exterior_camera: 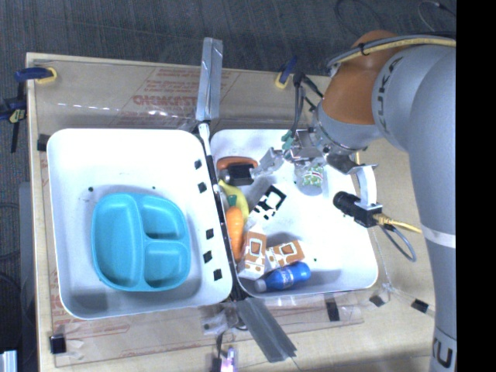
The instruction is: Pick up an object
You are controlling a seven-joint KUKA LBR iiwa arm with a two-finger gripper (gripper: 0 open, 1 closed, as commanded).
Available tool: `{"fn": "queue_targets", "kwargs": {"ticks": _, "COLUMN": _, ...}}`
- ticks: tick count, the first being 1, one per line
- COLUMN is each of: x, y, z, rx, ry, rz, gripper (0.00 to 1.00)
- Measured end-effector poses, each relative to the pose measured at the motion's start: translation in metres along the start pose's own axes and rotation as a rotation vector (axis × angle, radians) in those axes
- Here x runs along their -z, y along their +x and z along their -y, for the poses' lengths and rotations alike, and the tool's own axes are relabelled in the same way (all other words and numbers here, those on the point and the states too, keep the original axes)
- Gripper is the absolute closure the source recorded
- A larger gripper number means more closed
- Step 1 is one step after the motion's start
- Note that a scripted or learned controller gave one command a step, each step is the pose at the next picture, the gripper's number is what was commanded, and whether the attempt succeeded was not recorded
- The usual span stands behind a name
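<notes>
My gripper hangs over the back half of the right bin, below the orange wrist band. A small pale object with a green spot lies right under it; I cannot see whether it is gripped. Along the bin's left wall lie an orange-and-black item, a yellow banana and an orange carrot. A black-and-white patterned piece sits mid-bin. Near the front are two small brown-and-white boxes and a blue bottle.
The left bin holds a light blue divided plate. A grey bar stands at the back between the bins. Clamps grip the bench's back left corner. A black fitting with a yellow cable juts from the arm over the right bin's right rim.
</notes>
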State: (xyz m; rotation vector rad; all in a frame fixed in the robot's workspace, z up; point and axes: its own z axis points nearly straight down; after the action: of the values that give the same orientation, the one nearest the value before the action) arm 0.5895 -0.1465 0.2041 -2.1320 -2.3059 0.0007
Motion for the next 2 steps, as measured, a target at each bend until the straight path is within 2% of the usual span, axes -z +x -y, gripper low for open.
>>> {"fn": "queue_targets", "kwargs": {"ticks": 1, "x": -0.1125, "y": -0.0324, "z": 0.0119, "rx": 0.066, "ry": 0.001, "rz": 0.000, "gripper": 0.00}}
{"fn": "queue_targets", "kwargs": {"ticks": 2, "x": -0.1026, "y": -0.0323, "z": 0.0113, "rx": 0.070, "ry": 0.001, "rz": 0.001, "gripper": 1.00}}
